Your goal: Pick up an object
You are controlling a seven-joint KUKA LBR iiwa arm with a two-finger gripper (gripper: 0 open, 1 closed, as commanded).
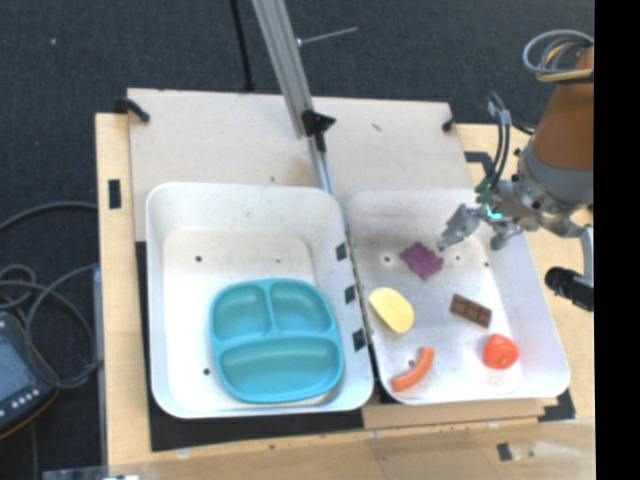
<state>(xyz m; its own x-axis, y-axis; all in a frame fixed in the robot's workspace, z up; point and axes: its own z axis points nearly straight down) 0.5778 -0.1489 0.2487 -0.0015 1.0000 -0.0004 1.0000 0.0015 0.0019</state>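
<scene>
The right bin holds a purple block, a yellow lemon-shaped piece, a brown chocolate bar, a red tomato-like ball and an orange-red sausage. My gripper hangs over the bin's upper right part, just right of and above the purple block. Its fingers are spread apart with nothing between them.
The left bin carries a teal divided plate. A slanted metal pole rises from between the bins toward the top. The arm's orange band and grey wrist sit at the right edge. Cables lie on the floor at left.
</scene>
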